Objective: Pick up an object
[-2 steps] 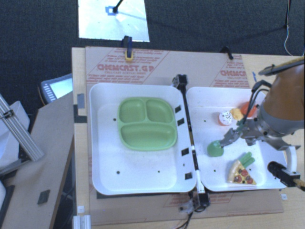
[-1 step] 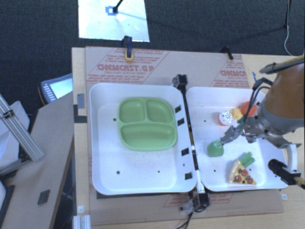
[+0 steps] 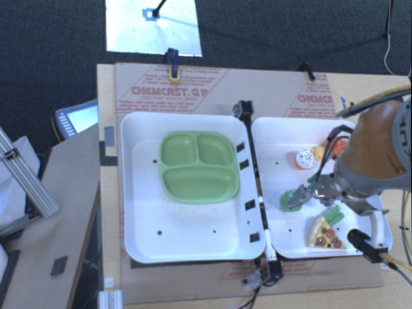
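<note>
Two white bins: the left bin (image 3: 138, 192) holds a green divided plate (image 3: 197, 167); the right bin (image 3: 277, 140) holds a pizza slice (image 3: 325, 234), an orange-white toy (image 3: 304, 159), and the gripper (image 3: 301, 197) clamped on a green object (image 3: 291, 200).

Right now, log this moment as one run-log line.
arm: over right white bin | pincer: at small green toy, grasp unclear | slice-shaped toy pizza: untouched

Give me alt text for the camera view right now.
The gripper is low in the right bin, at a green toy, near a pizza slice and an orange-and-white toy. The left bin holds a green divided plate.
</note>
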You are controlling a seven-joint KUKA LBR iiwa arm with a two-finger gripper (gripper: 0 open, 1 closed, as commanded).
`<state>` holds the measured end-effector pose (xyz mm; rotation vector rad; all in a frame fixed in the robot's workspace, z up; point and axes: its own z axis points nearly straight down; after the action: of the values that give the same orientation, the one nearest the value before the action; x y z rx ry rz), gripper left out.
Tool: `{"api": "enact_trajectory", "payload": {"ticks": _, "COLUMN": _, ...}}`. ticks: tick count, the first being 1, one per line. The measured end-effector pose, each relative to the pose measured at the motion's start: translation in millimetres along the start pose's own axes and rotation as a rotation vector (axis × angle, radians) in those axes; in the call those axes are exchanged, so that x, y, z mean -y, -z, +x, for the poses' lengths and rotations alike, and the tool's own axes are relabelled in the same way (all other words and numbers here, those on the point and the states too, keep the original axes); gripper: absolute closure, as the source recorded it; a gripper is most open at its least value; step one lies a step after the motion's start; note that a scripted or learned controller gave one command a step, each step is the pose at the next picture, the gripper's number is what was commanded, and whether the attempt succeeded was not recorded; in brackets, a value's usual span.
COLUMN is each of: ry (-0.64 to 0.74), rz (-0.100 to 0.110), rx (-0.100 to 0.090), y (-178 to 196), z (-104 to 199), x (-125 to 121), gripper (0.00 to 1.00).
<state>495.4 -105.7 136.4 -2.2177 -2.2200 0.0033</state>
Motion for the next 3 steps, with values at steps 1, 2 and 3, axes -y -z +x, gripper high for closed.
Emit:
{"api": "enact_trajectory", "payload": {"ticks": 1, "ry": 0.000, "rz": 0.000, "rx": -0.001, "y": -52.5, "z": 0.4, "x": 0.3, "gripper": 0.00}}
{"api": "enact_trajectory", "payload": {"ticks": 2, "ry": 0.001, "rz": -0.006, "rx": 0.001, "y": -39.3, "z": -0.1, "x": -1.3, "gripper": 1.00}}
{"api": "enact_trajectory", "payload": {"ticks": 3, "ry": 0.004, "rz": -0.010, "rx": 0.002, "y": 9.1, "z": 9.2, "x": -3.8, "gripper": 1.00}}
